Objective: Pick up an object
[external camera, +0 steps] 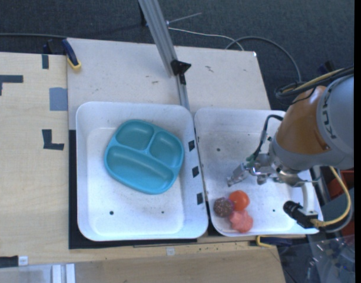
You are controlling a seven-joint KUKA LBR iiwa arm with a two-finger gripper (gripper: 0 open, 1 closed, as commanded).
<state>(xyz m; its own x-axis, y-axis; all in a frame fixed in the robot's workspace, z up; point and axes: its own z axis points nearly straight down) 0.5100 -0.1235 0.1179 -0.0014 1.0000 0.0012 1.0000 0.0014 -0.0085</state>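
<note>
Three small objects lie together at the front of the right bin [227, 131]: a red-orange ball [239, 200], a dark brown ball [223, 206] to its left, and a pink lump [242, 221] just in front. My gripper [237, 177] hangs over the right bin's middle, slightly behind and above the red-orange ball, and points left and down. I see nothing held in it. The grey arm with its orange band [304, 128] comes in from the right.
A blue divided plate [145, 156] lies in the left bin [86, 175]. A slanted metal pole [159, 25] rises from the bench behind the bins. A yellow-and-blue clamp [71, 55] lies at the back left. Cables [286, 63] trail at the back right.
</note>
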